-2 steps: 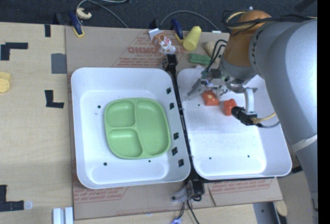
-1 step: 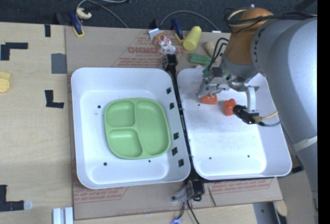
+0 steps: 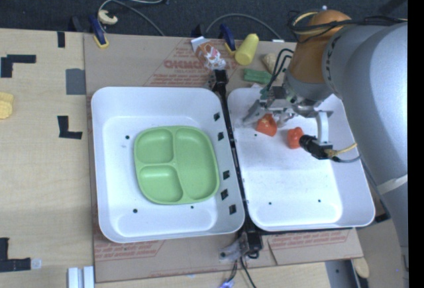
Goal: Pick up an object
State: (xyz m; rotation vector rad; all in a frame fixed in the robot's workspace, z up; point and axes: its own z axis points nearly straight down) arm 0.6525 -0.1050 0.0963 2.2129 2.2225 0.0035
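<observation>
Two small orange-red objects lie in the right bin (image 3: pixel 344 214), in its upper half, right of the frame's centre. The first red piece (image 3: pixel 266 126) sits just under the tool (image 3: pixel 273 110); the second red piece (image 3: pixel 294 138) lies slightly lower and to the right, close beside the first. Whether the tool touches the first piece cannot be told, and its fingers are too tangled with metal parts and cables to judge as apart or together.

The arm (image 3: pixel 371 81) comes in from the right edge of the frame, a wide grey body with an orange band (image 3: pixel 311 61) above the wrist, covering the right bin's upper right corner. The lower half of that bin is bare white floor, open room running down to its near rim.

The left bin (image 3: pixel 109 147) touches the right one along a shared middle edge lined with dark clips. A green divided plate (image 3: pixel 176 164) lies at its centre, with white floor showing all around it and clear of every wall.

Both bins rest on a cardboard sheet on the desk (image 3: pixel 40 167). Beyond the bins' upper edge, at upper centre, lie a yellow cylinder (image 3: pixel 246 48), a green strip (image 3: pixel 257 76) and a small printed packet (image 3: pixel 209 51). Black tape marks dot the desk at left.
</observation>
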